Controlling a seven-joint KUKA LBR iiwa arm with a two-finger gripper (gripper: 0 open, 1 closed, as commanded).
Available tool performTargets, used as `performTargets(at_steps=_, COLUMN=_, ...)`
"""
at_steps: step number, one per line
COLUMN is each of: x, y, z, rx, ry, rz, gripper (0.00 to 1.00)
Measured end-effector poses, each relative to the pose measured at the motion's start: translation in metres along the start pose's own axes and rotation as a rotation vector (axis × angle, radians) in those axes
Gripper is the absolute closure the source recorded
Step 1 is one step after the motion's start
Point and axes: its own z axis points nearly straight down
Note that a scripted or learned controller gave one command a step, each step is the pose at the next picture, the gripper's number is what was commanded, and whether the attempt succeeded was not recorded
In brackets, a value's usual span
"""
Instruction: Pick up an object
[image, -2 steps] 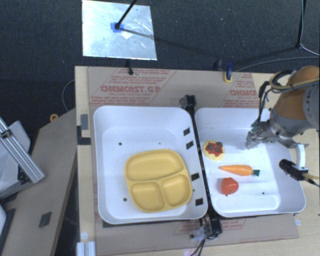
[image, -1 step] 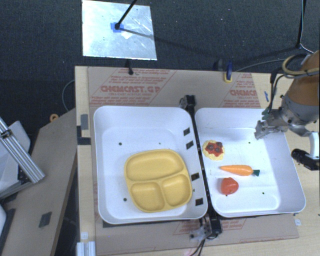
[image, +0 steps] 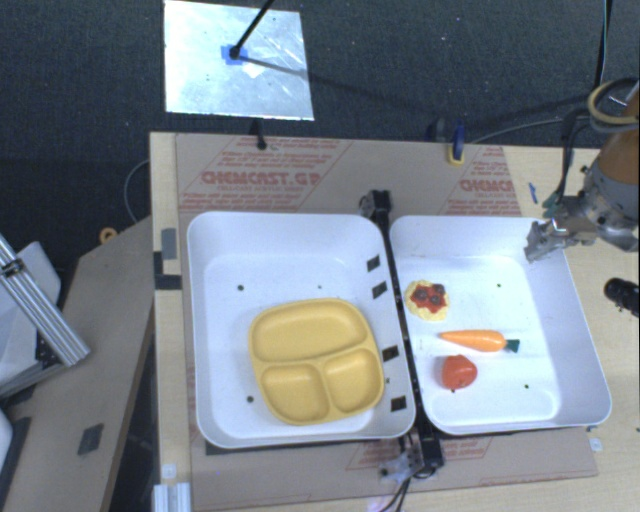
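Two glossy white bins on table, left bin (image: 215, 250) holds smooth yellow three-compartment tray (image: 315, 358), right bin (image: 570, 330) holds tapered orange carrot (image: 473, 340), long axis crosswise, green tip toward table's right edge, round red tomato (image: 458, 372), flat pizza slice (image: 427, 299), tool (image: 545, 238) over far right corner, grip state unclear

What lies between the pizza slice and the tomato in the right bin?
In the camera view, the carrot lies crosswise between the pizza slice and the tomato, touching neither.
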Motion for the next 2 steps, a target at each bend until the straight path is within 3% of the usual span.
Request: performTargets(at_steps=2, x=0.095, y=-0.027, z=-0.019, rx=0.006, ry=0.004, rz=-0.003, gripper=1.00)
